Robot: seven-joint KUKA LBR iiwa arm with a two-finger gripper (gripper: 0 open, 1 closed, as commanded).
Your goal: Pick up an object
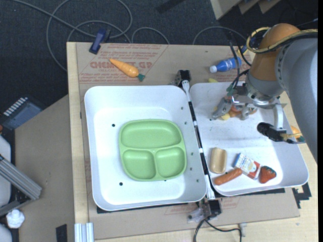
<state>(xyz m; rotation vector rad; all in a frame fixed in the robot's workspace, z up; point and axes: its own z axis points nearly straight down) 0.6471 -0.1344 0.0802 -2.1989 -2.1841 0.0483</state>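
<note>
Lying nearest the camera along the front edge of the right-hand shallow white bin (302,171) is a loose row of toy food: a tan bread-shaped block (218,160), an orange-red sausage-like piece (227,176), a small white, blue and red carton (246,165) and a red strawberry-shaped toy (267,173). They sit close together, apparently scattered as pick candidates rather than arranged. The sausage's long axis runs slantwise, its right end tipped toward the far side; the bread block stands roughly front to back.

In the left-hand white bin (98,135) a pale green three-compartment plastic plate (151,149) rests flat in the middle, its compartments bare.

Farther back in the right bin, the grey arm's jaws (229,110) hang low over a small orange object (235,113) near the far wall, probably the target. Whether the jaws are spread or closed I cannot tell, nor whether anything sits between them; the object's axis is too hidden to judge.

Beyond the bins, on the desk (81,74), lie an orange toy carrot (126,68) pointing slantwise toward the near right, and a small blue-and-white bottle (225,65) on its side.
</note>
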